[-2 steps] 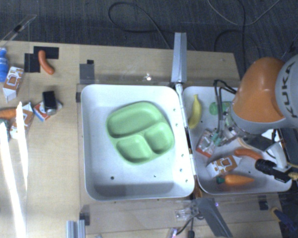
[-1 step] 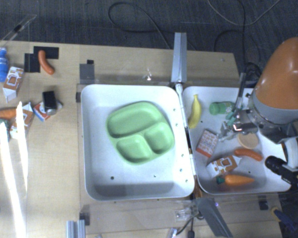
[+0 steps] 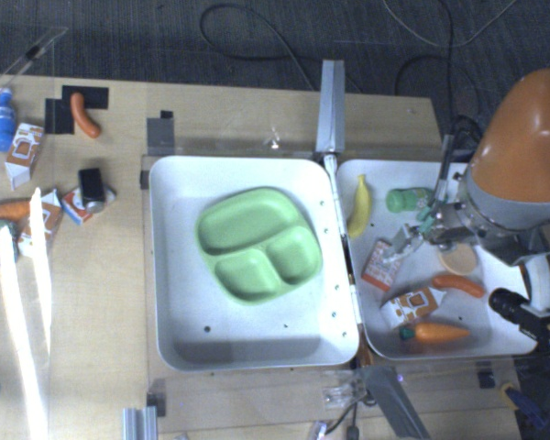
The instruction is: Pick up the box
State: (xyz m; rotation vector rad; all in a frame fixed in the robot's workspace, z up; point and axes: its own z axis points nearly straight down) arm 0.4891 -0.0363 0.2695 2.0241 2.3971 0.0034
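The hand (image 3: 414, 236) hovered over the right bin (image 3: 504, 342), just beside the box (image 3: 379, 265); whether it was clenched could not be told.

Two white bins (image 3: 165, 273), one green tray (image 3: 257, 244), one banana (image 3: 358, 205), two boxes (image 3: 379, 262), two carrots (image 3: 437, 334).

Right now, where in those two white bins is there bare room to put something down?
The left white bin has a bare floor strip along its near edge, below the green divided plastic tray, and narrower margins beside it. The right white bin is crowded: yellow banana, red-and-white box, orange carrot, and the gripper.
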